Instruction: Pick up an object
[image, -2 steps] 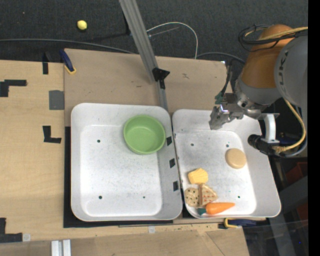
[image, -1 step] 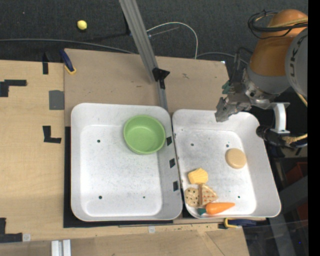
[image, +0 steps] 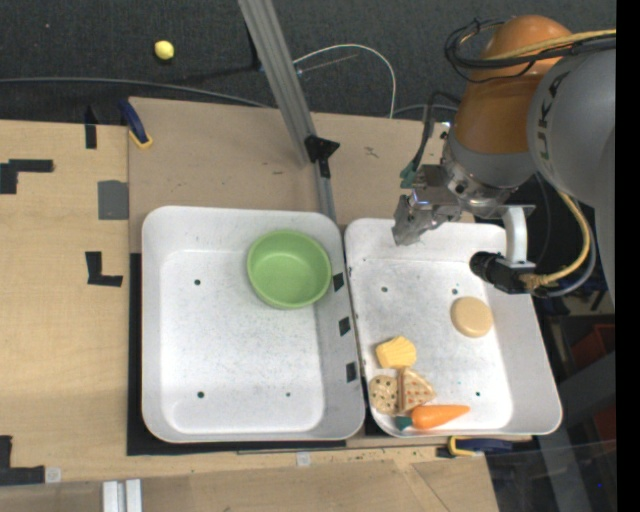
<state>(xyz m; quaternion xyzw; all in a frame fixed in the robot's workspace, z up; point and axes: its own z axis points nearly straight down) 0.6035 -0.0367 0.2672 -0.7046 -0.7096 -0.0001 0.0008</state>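
The round tan biscuit-shaped object (image: 471, 316) lies alone in open floor near the right rim of the right shallow white bin (image: 520, 400), well apart from 3 food pieces crowding its front edge. The tool (image: 410, 230) hangs empty over that bin's back-left corner, fingers together, below the grey arm's orange band (image: 510, 75).

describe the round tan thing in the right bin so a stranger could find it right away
Look in the right bin. The tan disc lies alone near that bin's right wall, apart from the food cluster at the front edge. It is the only plain, round, pale piece there.
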